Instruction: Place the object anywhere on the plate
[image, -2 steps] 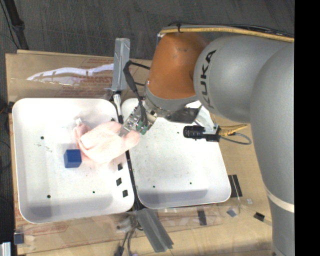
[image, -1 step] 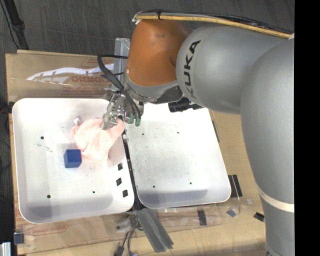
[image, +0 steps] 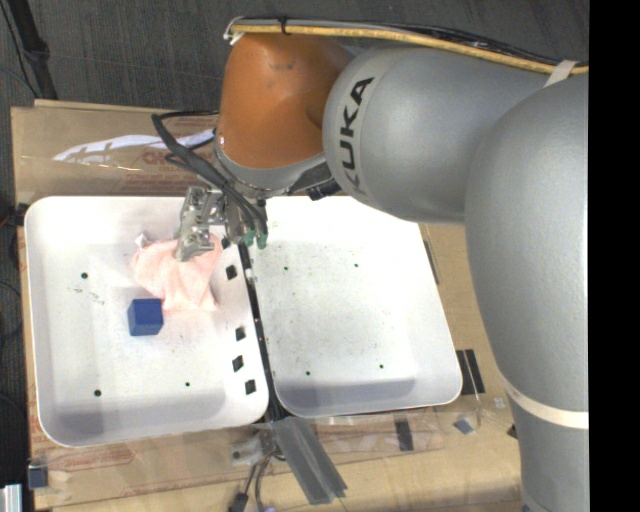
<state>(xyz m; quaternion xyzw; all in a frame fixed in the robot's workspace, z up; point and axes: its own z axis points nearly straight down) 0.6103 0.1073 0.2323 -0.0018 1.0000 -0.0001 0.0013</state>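
Observation:
A small blue cube (image: 145, 317) rests on the floor of the left bin (image: 60, 400), right at the lower-left edge of a pale pink plate (image: 185, 280). The plate lies in the upper middle of that bin, close to the divider. My gripper (image: 198, 238) hangs over the plate's upper edge, up and to the right of the cube and well apart from it. The gripper's metal tip hides part of the plate's far side. Nothing is visibly held in it.
The right bin (image: 350, 300) lies beside the left one, and their rims meet at a ridge with black markers (image: 245, 330). The large grey arm and its orange band (image: 275, 95) overhang the upper right. Dark cables (image: 185, 150) loop near the wrist.

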